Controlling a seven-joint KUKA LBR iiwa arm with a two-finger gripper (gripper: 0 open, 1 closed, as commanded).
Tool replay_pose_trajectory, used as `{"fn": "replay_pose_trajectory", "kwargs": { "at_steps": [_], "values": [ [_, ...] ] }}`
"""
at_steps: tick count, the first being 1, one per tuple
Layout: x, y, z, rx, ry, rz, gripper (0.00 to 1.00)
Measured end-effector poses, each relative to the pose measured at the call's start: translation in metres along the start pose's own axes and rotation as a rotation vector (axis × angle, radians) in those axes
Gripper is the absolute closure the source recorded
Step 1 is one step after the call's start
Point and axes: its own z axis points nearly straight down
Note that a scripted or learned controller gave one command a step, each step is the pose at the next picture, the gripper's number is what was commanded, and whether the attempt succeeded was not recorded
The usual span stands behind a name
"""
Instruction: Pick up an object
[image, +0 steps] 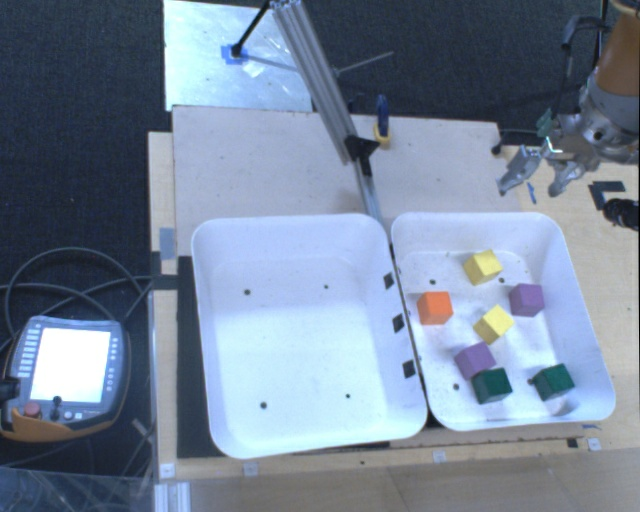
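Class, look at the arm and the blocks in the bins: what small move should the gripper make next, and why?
Probably down and inward over the right bin. The gripper hangs open beyond its far rim, holding nothing, and the upper yellow block lies nearest, apart from the others.

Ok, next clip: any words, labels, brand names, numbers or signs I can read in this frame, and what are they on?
None can be read.
Teach pendant: its screen is washed out white; the button markings are too small to read.
Blocks in the right bin: plain coloured faces, no print.
Left bin: dark dots and small dark tabs, no text.
Gripper: no legible marking.
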Motion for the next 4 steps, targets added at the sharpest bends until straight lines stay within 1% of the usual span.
{"fn": "replay_pose_trajectory", "kwargs": {
  "at_steps": [1, 2, 3, 4],
  "values": [
    [0.0, 0.001, -0.003, -0.004, -0.002, -0.001, 0.0],
    [-0.007, 0.007, 0.044, -0.001, -0.001, 0.002, 0.0],
    [-0.002, 0.0, 0.102, 0.0, -0.001, 0.001, 0.0],
    [0.003, 0.0, 0.164, 0.001, 0.0, -0.001, 0.0]
  ]
}}
